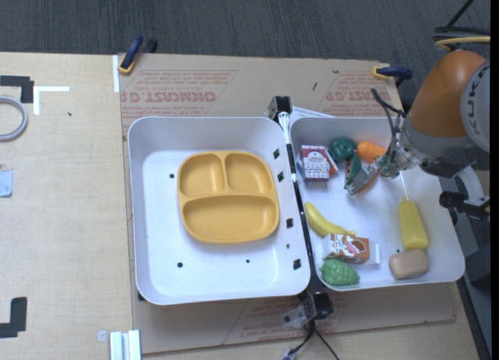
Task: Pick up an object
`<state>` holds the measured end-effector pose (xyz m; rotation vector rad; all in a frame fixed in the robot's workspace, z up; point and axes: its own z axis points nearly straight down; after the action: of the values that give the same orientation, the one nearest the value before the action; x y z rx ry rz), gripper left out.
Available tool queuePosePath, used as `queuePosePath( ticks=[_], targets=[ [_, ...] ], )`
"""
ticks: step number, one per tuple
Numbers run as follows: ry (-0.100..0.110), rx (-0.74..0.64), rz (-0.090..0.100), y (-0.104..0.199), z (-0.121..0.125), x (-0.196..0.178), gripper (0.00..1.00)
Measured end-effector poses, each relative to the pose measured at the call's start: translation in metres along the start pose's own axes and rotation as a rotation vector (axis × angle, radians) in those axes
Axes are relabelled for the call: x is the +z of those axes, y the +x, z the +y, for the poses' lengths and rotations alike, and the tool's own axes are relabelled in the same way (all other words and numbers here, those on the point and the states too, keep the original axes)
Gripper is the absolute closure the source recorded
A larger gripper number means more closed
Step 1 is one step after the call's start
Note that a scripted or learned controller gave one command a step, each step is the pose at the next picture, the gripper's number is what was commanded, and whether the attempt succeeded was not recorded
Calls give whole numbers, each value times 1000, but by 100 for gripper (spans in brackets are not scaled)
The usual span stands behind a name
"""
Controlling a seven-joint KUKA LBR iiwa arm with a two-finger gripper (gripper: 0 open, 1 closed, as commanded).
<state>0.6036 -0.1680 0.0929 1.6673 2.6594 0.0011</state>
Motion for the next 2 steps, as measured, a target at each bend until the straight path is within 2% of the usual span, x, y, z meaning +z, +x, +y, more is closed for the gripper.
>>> queuePosePath(
  ticks=[1,2],
  targets=[
    [-1,3,-1,-1,0,-10,100],
    [0,185,-1,79,8,-262,100]
  ],
)
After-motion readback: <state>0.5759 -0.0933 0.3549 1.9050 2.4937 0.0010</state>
